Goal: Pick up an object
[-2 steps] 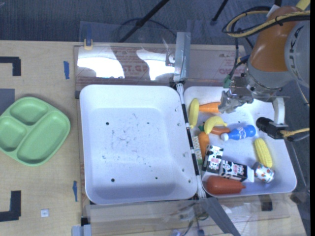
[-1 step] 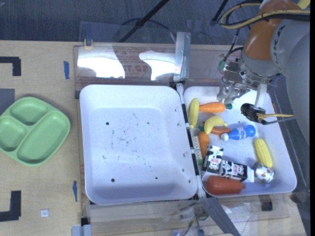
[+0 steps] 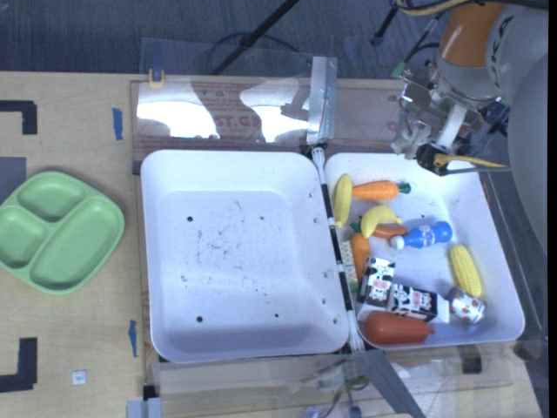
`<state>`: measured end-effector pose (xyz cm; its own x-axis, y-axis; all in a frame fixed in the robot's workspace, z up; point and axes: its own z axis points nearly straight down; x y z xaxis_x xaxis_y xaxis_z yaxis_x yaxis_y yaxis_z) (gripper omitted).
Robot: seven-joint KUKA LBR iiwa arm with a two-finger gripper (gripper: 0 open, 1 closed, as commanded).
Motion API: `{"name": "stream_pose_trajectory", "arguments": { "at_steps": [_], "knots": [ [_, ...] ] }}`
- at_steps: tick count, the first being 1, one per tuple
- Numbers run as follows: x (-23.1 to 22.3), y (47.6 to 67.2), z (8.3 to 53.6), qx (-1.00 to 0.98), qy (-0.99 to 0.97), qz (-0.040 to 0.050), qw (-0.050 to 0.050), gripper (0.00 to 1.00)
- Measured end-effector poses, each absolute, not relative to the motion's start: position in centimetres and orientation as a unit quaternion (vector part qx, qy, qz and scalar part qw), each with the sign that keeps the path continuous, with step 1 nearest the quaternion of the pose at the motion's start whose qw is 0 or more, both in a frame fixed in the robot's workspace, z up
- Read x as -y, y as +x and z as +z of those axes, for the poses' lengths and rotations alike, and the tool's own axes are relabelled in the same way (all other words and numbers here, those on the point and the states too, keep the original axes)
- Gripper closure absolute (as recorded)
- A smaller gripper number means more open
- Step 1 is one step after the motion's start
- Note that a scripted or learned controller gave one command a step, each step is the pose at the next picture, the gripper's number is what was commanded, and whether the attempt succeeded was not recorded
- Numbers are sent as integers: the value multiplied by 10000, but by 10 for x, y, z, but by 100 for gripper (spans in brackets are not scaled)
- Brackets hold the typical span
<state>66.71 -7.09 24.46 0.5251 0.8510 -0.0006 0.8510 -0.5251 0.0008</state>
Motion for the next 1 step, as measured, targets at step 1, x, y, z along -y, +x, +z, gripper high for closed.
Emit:
{"name": "stream_pose_trajectory", "arguments": {
  "at_steps": [1],
  "knots": [
    [43, 667, 322, -3767, 9263, 1, 3, 100]
  ]
}}
